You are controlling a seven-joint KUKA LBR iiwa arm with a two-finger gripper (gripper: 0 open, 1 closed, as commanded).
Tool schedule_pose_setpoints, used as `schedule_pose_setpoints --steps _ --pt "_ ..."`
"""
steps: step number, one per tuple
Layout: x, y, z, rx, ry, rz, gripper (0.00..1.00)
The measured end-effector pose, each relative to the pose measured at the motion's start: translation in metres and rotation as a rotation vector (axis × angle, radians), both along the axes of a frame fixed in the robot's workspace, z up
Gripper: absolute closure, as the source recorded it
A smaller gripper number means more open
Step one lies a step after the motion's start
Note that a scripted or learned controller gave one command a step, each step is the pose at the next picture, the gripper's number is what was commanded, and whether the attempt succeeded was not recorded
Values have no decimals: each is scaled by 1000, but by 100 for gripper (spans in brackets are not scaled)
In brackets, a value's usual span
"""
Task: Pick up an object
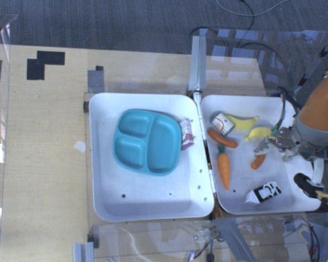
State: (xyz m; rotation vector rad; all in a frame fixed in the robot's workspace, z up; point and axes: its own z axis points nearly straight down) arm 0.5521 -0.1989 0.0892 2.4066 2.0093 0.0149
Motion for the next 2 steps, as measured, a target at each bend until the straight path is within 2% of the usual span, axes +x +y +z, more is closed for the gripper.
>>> schedule_pose_setpoints --steps 1,2 --pt "2 1 12 -1 -6 2 100" --pt "29 56 123 -1 6 -224 100"
